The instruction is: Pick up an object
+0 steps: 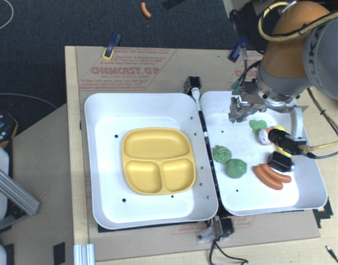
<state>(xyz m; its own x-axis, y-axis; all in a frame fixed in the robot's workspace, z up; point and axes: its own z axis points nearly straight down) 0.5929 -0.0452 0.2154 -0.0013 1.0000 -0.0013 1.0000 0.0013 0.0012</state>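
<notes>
**benchrat:** Gripper point(239, 110) hung low over the right bin's point(307, 195) far left corner. Couldn't tell whether it was apart or together, honestly.

**kuka_fan:** And the nearest object?

**benchrat:** Small green toy point(258, 125), just to its right and a touch nearer the camera. Sausages point(271, 176) lay well beyond, long axis slanting across the bin.
</notes>
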